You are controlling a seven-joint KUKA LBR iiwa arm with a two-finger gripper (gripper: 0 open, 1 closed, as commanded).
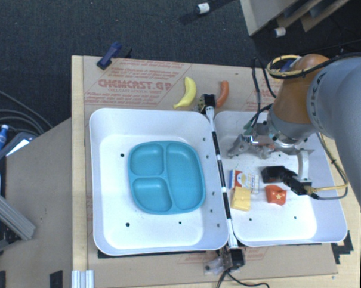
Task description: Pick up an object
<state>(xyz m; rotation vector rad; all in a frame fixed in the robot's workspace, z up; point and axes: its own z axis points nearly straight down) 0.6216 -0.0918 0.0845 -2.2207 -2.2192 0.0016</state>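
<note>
From the camera above the bench, my gripper (pixel 255 145) hangs over the upper part of the right bin (pixel 311 227), in the right half of the frame. My grey arm (pixel 344 94) comes in from the upper right. I cannot tell whether the gripper is wide or narrow. Just below it in the frame, three small things lie on the bin floor. A white packet (pixel 241 177) with red and blue print lies by the bin's left wall, and a yellow wedge (pixel 242 200) sits right under it, seemingly touching. A red piece (pixel 275 195) lies to their right, a little apart. The left bin (pixel 109 143), at the frame's centre, holds a blue divided plate (pixel 167 175) lying flat. Above the bins, a yellow banana (pixel 186 93) and an orange stick-shaped thing (pixel 223 93) lie near each other on the brown board (pixel 135 79). A blue thing (pixel 108 55) sits at the board's upper left corner.
</note>
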